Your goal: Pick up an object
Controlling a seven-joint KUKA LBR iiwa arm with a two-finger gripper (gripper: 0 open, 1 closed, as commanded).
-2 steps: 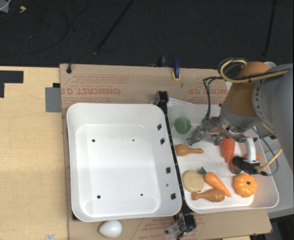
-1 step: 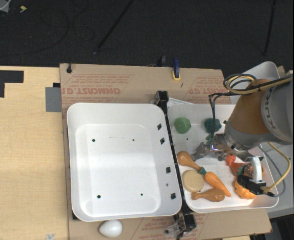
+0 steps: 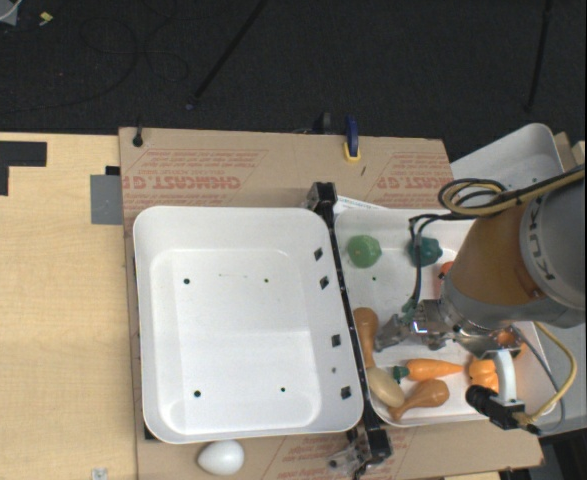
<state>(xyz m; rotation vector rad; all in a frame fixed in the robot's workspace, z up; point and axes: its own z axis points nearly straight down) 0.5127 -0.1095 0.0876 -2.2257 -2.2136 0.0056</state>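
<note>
Jaws (image 3: 420, 325) low in right bin (image 3: 393, 268), grip state unclear, carrot (image 3: 435, 369) just below them, green ball (image 3: 364, 250) up-left, white egg (image 3: 220, 457) on worktop (image 3: 43, 348).

Dark floor (image 3: 273, 48) behind a light wooden bench (image 3: 43, 318).

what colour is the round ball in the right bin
Green, showing clearly in the camera view.

Two shallow white plastic bins (image 3: 235, 258) sit side by side. The right-hand bin (image 3: 378, 286) holds one round green ball (image 3: 363, 250), one orange carrot-shaped toy (image 3: 433, 369), and two tan gourd-shaped pieces (image 3: 421, 395). One white egg-shaped object (image 3: 220, 457) lies on the cardboard sheet (image 3: 273, 173) outside the bins.
</note>
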